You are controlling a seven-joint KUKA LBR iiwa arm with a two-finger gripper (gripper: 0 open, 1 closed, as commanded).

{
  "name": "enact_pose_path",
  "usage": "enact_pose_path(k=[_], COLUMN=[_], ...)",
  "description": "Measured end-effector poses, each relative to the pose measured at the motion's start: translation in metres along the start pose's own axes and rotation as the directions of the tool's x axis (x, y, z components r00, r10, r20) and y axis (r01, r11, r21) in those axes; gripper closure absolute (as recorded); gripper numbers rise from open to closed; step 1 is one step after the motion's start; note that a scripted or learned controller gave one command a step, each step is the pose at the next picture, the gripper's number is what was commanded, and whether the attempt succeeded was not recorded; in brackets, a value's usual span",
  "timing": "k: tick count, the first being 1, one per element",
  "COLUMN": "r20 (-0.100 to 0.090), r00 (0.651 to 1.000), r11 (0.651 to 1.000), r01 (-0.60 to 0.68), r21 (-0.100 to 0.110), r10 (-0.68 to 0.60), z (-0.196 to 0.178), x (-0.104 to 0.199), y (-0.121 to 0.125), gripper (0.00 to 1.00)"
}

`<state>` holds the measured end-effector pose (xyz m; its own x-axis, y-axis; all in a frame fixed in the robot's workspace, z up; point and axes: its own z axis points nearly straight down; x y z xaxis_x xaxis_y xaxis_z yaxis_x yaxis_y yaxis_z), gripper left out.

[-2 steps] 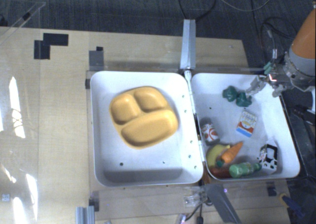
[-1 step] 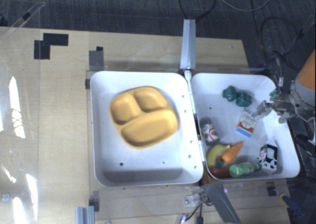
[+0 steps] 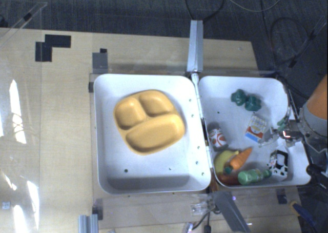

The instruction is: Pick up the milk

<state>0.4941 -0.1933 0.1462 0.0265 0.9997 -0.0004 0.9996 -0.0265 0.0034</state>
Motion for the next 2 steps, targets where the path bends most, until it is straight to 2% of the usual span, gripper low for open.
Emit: enact_pose_path(k=[1, 2], r20=[0.005, 0.007], r00=[0.995, 0.976], r11=[0.995, 0.976], r01=[0.102, 0.217], r21=[-0.011, -0.011], r10=[-0.102, -0.217], z=[0.057, 0.057], x=[-0.01, 0.019], y=[-0.002, -0.003], gripper=[0.0, 0.0])
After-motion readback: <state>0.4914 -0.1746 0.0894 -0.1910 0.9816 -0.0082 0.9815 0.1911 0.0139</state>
